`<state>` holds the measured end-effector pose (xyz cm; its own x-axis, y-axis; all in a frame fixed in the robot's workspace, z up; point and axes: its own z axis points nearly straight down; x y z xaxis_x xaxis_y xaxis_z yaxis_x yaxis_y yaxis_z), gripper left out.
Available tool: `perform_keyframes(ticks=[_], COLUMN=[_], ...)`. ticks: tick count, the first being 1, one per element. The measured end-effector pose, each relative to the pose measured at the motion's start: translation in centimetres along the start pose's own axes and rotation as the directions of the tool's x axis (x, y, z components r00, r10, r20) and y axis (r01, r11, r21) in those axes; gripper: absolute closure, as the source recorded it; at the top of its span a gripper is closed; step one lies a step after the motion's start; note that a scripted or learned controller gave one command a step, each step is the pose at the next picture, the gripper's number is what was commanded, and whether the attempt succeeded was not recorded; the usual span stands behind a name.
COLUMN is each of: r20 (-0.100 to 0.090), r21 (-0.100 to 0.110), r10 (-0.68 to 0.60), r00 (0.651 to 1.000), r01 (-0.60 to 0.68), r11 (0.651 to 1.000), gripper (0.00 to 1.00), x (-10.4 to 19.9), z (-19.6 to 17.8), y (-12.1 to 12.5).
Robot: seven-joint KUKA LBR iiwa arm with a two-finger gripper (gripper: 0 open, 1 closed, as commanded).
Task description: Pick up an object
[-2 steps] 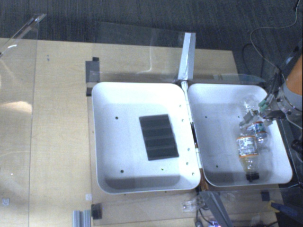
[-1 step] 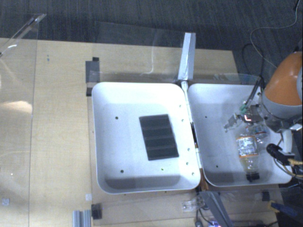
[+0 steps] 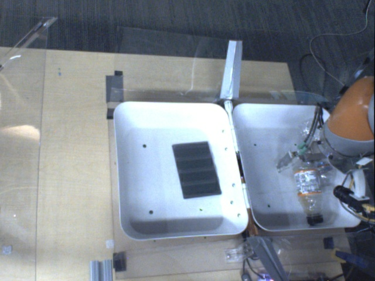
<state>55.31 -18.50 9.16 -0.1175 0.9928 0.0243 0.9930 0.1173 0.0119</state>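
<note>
A clear plastic bottle (image 3: 309,187) lies in the right bin (image 3: 258,157), its black cap (image 3: 315,219) pointing toward the front wall. My gripper (image 3: 296,154) hangs low over the bin, just above the far end of the bottle and slightly left of it. The arm's orange band (image 3: 353,115) and grey wrist cover much of the bin's right side. A black ridged rectangular pad (image 3: 197,169) lies flat in the middle of the left bin (image 3: 135,157), far from the gripper.
A metal divider strip (image 3: 231,78) rises behind the seam between the bins. Cables (image 3: 351,198) hang by the wrist at the right bin's front right corner. The wooden bench (image 3: 58,157) stretches to the left.
</note>
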Motion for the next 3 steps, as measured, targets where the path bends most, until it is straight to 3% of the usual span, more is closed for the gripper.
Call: perform_keyframes(ticks=[2, 3], r20=[0.01, 0.025], r21=[-0.008, 0.006], r10=[-0.145, 0.002], r00=[0.989, 1.0], r01=[0.145, -0.002], r11=[0.989, 1.0], gripper=[0.0, 0.0], x=[-0.1, 3.0], z=[0.0, -2.9], y=[-1.0, -0.5])
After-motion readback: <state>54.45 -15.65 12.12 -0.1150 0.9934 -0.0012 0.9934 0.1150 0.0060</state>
